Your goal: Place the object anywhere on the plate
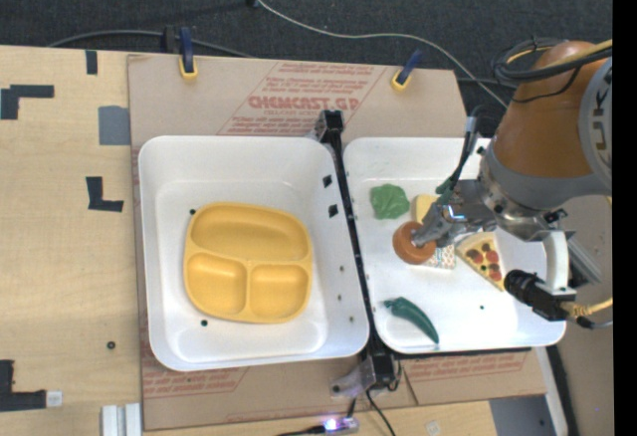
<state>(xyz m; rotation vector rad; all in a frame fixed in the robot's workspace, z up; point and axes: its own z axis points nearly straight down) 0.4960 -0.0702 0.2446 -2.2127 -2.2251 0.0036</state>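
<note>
A yellow three-compartment plate (247, 260) lies in the left bin (164, 170). In the right bin (398, 153) lie a brown round piece like a doughnut (409, 244), a light green leafy piece (389, 200), a pale yellow piece (426, 207), a pizza slice (483, 256) and a dark green pepper (413, 316). My gripper (434, 228) hangs low over the right bin, its fingertips right at the doughnut's right edge. The doughnut rests on the bin floor.
The grey arm with its orange band (552, 130) covers the right bin's right side. A black divider rail (343, 215) runs between the bins. Two clamps (186, 61) hold the cardboard at the back, and cables cross the dark floor beyond.
</note>
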